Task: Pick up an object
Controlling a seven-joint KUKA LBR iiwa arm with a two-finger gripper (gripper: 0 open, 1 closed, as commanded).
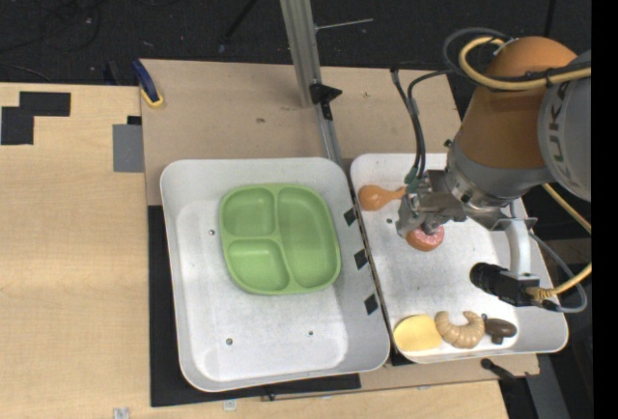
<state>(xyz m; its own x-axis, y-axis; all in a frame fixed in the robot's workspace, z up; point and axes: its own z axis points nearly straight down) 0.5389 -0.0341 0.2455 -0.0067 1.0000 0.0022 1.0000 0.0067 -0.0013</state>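
- Likeliest target, as a judgement: pink piece (426,238), lying in the right bin (435,290), in the bin's far half and about midway across.
- Gripper (421,214) directly over that piece, touching it or very nearly; pink edge peeking out on the camera side of the tool.
- Key relation: target straight below, no sideways offset to speak of. Judged to call for a short drop or a squeeze, not a reach.
- Roundish outline, so no clear long axis to line up with; flat or tilted, impossible to say.
- Grip state: cannot tell, the tool's tip lost among wrist parts and shadow. Equally unclear whether the pink piece is gripped or merely underneath.
- Far part of the pink piece hidden by the gripper; true shape hard to make out.
- Orange piece (375,198) just beside the gripper, on the side toward the left bin (261,335), narrower end seemingly pointing at the tool. Close enough to get nudged.
- Yellow piece (416,335), tan piece (462,330) and brown piece (500,327) in a row along the right bin's near edge, well apart from the gripper; touching each other or nearly so.
- Green plate (280,238) in the left bin, well apart, no part in this move.
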